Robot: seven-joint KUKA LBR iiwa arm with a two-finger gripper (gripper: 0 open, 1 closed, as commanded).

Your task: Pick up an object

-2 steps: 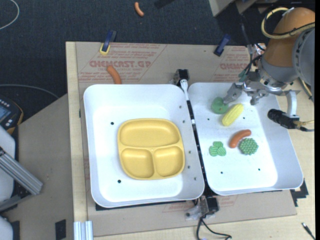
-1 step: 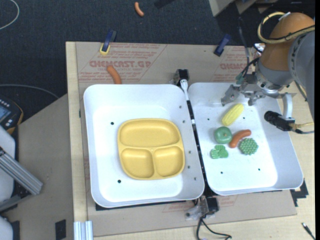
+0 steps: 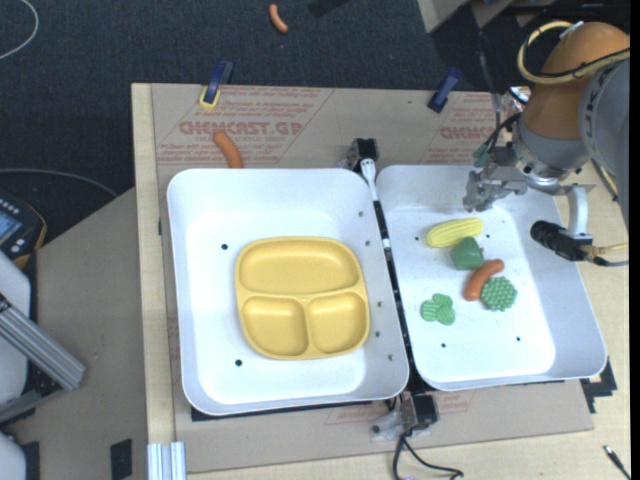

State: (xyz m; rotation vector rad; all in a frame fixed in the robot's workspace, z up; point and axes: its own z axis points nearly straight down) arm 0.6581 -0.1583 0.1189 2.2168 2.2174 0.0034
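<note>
In the right bin [image 3: 560,338] lie a yellow corn cob [image 3: 453,232], a dark green piece [image 3: 465,255] just below it, an orange sausage [image 3: 483,278], a light green bumpy piece [image 3: 498,294] and a green broccoli-like piece [image 3: 437,310]. My gripper [image 3: 482,194] hangs over the bin's far edge, a little above and right of the corn cob. Nothing shows between its fingers.
The left bin [image 3: 195,268] holds a yellow three-compartment tray [image 3: 300,296]. An orange sausage [image 3: 229,149] lies on the cardboard behind the left bin, and another [image 3: 278,17] on the dark floor. Clamps [image 3: 213,85] hold the board's far edge.
</note>
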